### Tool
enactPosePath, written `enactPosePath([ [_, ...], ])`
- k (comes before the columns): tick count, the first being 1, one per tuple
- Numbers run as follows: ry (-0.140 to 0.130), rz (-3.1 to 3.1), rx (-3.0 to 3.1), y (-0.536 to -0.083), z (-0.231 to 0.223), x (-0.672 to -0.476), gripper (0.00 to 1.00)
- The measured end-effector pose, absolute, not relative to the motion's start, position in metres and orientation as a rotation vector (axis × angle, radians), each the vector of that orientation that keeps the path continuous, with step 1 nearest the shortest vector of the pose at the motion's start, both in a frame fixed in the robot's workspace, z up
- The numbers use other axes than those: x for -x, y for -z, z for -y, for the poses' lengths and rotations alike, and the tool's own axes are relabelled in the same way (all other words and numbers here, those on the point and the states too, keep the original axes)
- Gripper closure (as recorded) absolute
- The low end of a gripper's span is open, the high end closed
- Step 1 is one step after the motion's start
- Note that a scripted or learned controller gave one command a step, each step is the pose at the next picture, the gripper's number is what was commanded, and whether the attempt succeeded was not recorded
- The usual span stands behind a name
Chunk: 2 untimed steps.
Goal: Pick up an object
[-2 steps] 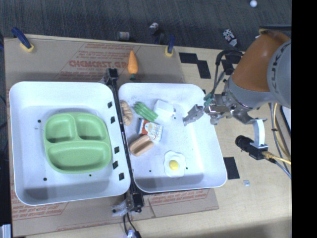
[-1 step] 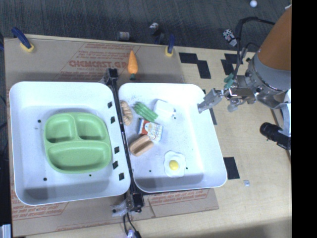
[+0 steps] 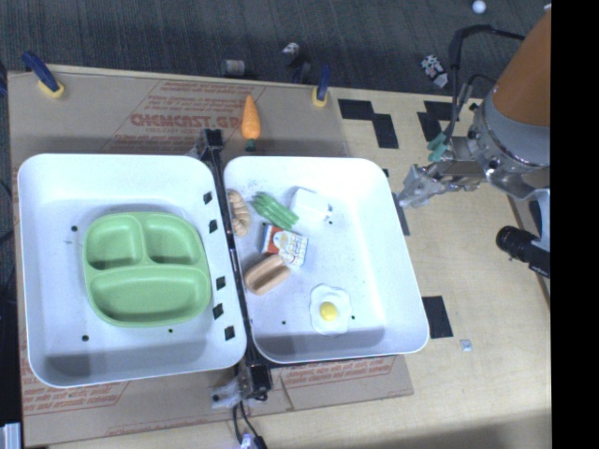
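1. Gripper (image 3: 409,193) hangs just outside the right rim of the right bin (image 3: 398,260), above the bench and not yet over the toys. Whether its fingers are wide or narrow I cannot tell; nothing is seen between them.
2. No single object is named, so any toy in the right bin can serve. They lie in its left and middle part: a hot dog (image 3: 266,273), a fried egg (image 3: 328,311) nearer, a green vegetable (image 3: 274,210) farther, a small printed packet (image 3: 289,246), and a white piece (image 3: 305,200).
3. Probably all are light, stiff plastic toys, smooth and a little slippery, not fragile.
4. The hot dog looks the best choice: rounded and thick, so close across its short width at the middle.
5. The egg and packet lie flat, hard to pinch.
6. The left bin (image 3: 37,251) holds a green divided plate (image 3: 145,269).
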<state>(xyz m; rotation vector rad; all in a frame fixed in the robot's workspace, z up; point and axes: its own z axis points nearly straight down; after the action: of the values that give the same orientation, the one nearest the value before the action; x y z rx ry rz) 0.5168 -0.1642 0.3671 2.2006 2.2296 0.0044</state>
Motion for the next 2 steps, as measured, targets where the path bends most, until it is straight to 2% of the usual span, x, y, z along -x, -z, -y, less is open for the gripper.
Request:
enactPosePath([
  [1,0.005,-2.231,-2.219,-0.214,0.170,-0.536,1.00],
  [2,0.004,-2.229,-2.215,-0.221,0.189,-0.476,1.00],
])
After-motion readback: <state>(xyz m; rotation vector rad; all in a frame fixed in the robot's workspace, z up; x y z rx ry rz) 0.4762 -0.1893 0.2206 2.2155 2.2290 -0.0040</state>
